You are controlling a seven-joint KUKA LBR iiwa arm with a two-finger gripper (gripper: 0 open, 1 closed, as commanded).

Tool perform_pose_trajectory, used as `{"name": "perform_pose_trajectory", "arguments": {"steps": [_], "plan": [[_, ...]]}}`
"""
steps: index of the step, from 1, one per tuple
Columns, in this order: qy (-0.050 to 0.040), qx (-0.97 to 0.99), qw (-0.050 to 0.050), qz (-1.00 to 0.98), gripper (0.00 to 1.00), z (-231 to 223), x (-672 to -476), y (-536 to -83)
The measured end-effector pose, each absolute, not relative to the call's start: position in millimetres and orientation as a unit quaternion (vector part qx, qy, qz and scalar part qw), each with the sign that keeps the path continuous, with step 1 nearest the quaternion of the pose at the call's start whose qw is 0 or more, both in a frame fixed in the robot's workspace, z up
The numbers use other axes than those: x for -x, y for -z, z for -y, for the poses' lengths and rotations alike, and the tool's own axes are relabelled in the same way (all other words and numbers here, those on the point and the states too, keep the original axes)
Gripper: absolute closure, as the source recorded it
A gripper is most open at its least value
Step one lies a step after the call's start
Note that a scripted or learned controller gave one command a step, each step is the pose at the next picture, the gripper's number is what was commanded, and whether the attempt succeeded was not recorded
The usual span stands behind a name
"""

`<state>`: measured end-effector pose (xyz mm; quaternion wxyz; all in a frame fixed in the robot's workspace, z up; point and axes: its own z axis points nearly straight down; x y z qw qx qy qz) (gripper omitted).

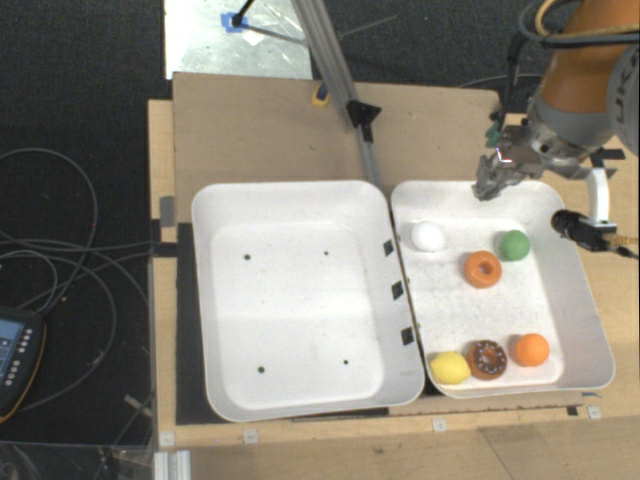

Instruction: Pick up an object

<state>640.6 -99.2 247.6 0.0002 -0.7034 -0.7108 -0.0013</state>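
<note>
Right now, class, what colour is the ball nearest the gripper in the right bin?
White: the ball sits near the bin's upper left, clearest in the camera view.

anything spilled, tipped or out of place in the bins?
Nothing stands out. White ball, green ball, orange ring, lemon, chocolate donut and orange all sit inside the right bin. Gripper hovers at its far edge.

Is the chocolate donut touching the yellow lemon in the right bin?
Touching. The camera view shows the chocolate donut pressed against the yellow lemon, with no bin floor between them.
</note>
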Motion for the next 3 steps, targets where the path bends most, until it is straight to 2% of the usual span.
{"name": "perform_pose_trajectory", "arguments": {"steps": [1,3], "plan": [[0.0013,0.703,0.001,0.711,1.0,41.9,-626.5,-254.2],[0.0,0.704,0.001,0.71,1.0,-58.3,-592.8,-232.1]]}}
